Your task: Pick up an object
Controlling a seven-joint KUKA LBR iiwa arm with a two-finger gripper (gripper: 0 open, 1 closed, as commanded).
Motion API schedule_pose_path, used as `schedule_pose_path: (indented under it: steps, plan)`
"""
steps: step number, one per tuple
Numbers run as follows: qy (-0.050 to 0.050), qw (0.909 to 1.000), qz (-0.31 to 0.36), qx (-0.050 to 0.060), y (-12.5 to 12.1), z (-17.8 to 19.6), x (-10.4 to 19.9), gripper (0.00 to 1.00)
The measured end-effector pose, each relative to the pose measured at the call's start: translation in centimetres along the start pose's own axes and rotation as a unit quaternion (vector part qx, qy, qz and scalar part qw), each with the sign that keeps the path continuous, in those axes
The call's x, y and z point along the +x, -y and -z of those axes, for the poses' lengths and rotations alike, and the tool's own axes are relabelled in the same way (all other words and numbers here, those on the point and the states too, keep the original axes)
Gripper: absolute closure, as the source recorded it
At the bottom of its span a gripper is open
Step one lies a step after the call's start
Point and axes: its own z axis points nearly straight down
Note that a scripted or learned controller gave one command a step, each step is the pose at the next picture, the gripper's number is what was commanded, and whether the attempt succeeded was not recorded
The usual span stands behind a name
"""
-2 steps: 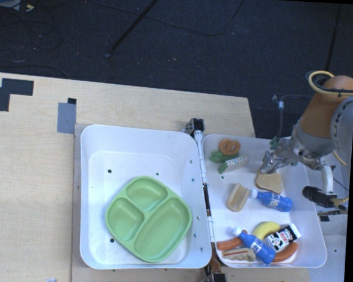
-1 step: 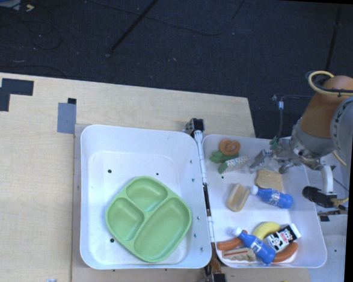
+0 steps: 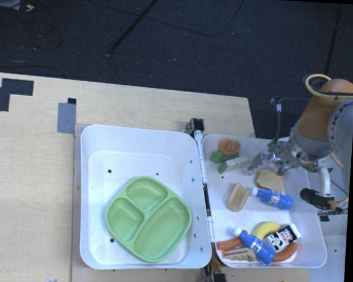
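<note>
My gripper hangs low over the far part of the right bin, just above a tan bread slice. Nothing can be seen held in it. Close in front lies a blue bottle on its side, and left of that a beige block. An orange spiral piece, a green leafy bit and a small grey ridged item sit at the gripper's left. At the near end are a banana, a black-and-white carton, a second blue bottle and a hot dog.
The left bin holds a green divided plate. A ridge separates the two bins. The arm's orange band rises at the right. Wooden bench stretches to the left.
</note>
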Motion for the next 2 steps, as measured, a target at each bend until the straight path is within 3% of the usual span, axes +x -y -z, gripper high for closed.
schedule_pose_path:
  steps: [1,2]
  plan:
    - [0.0,1.0,0.001,-0.001,-0.08,1.1,-0.02,1.0]
    - [0.0,1.0,0.001,-0.001,-0.07,1.09,-0.01,0.0]
